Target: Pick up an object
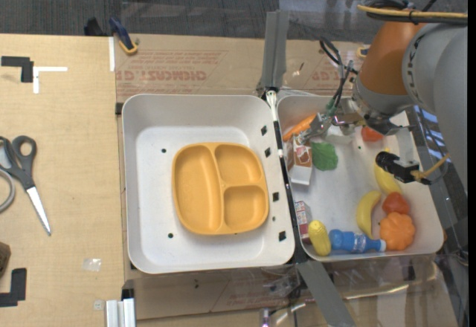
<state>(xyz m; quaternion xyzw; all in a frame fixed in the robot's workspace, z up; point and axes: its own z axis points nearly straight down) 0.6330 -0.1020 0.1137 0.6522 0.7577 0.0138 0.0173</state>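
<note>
The right bin holds several toy foods. A green lumpy piece lies near its back left, beside a brown and white packet and an orange carrot. Along the front lie a yellow corn cob, a blue bottle, a yellow banana, an orange pumpkin and a red tomato. My gripper hangs low over the back of this bin, just above the green piece and right of the carrot. I see nothing held in it.
The left bin carries a yellow divided plate. The grey and orange arm covers the right bin's back right corner. Another yellow piece and a small red piece lie near it. Scissors rest on the bench at far left.
</note>
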